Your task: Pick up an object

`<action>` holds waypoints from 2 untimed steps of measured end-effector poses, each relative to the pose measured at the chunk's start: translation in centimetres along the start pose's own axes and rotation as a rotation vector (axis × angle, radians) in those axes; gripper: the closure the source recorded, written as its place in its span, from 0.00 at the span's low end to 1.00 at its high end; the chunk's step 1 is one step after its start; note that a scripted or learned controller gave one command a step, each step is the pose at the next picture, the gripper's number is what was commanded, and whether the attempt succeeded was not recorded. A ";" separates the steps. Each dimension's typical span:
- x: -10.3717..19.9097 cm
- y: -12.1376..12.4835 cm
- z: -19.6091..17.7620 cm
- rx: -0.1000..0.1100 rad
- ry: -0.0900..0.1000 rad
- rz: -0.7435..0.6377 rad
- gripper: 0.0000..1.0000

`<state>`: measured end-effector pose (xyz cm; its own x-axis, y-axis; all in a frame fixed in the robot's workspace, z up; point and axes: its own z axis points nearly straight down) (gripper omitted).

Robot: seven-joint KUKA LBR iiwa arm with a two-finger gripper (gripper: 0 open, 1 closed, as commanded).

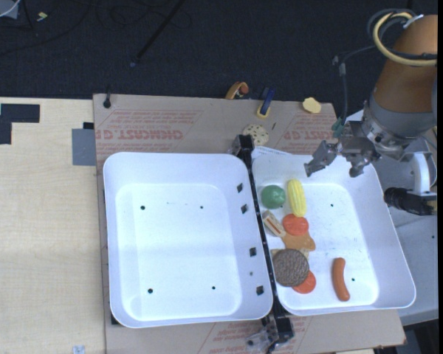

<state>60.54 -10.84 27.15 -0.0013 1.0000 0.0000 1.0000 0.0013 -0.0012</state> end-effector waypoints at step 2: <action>0.8 2.5 18.6 0.002 0.001 -0.001 0.00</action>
<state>62.98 -10.03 8.51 -0.0023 1.0000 0.0007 1.0000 0.0023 -0.0028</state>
